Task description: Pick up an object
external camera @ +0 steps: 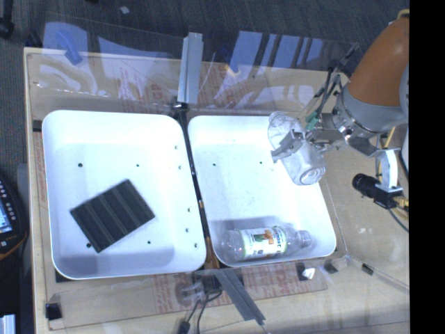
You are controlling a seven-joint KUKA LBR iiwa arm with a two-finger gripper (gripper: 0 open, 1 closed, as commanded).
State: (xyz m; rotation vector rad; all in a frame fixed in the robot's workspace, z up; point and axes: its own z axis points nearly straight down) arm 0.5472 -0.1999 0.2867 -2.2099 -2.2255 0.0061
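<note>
Two white bins sit side by side on the table: the left bin and the right bin. The arm, grey with an orange section, enters from the right, and its gripper is over the upper right part of the right bin. A clear plastic cup is at the gripper; it looks tilted, open mouth toward the lower right, with its upper part between the gripper's metal fingers. The gripper therefore appears clenched on the cup, though the cup's transparency makes the exact contact hard to read. Whether the cup is raised clear of the bin floor cannot be told from this angle. Below the gripper and slightly to its left, a clear plastic bottle with a green and orange label lies on its side against the near wall of the right bin, cap end pointing right, well apart from the gripper. Far to the left of the gripper and lower, in the left bin, a dark ribbed rectangular panel lies flat, rotated at a slant to the bin walls. Up and left of the gripper, a grey metal post stands at the far junction of the two bins, with clear sheeting along the far edge of the table. To the right of the gripper and a little lower, a black cylindrical fitting hangs off the arm's side.
</note>
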